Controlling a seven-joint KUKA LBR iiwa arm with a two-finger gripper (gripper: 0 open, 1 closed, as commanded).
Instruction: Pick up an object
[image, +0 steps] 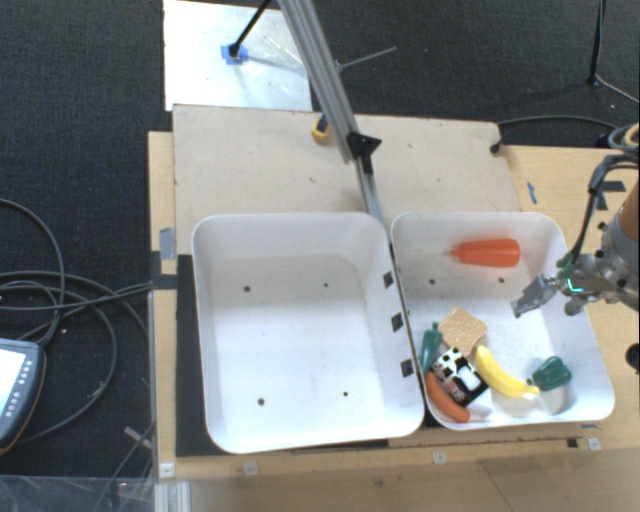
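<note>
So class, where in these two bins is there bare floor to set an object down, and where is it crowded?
The left bin offers bare floor wall to wall. In the right bin, a bare strip lies between the carrot and the cracker. Its near corner is crowded around the banana.

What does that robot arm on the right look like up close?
The arm is grey metal with an orange band above the wrist and dark cables looping beside it. Its gripper is grey, with a small teal light glowing near its base.
</note>
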